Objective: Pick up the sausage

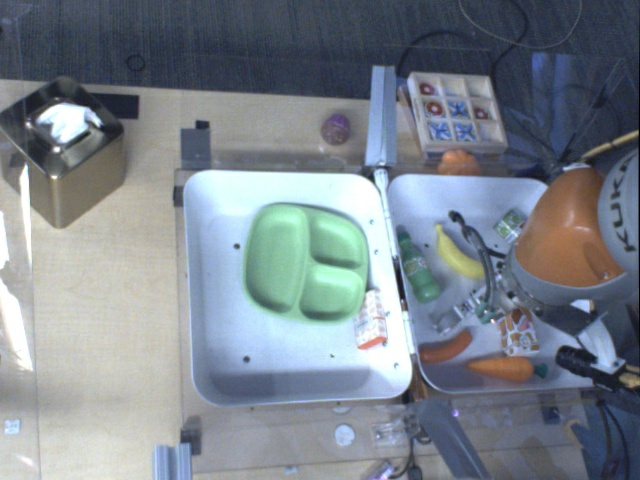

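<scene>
Two white bins sat on a table [100, 318]. In the right bin [430, 196], the claw [478, 303] hovered above the sausage [446, 348]; its state was unclear.

Pale wooden bench [100, 298] (dark carpet [250, 18] behind)

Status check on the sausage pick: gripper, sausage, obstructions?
Gripper low in right bin, holding nothing. Sausage lies free just below-left. Carrot beside it, banana above.
</scene>
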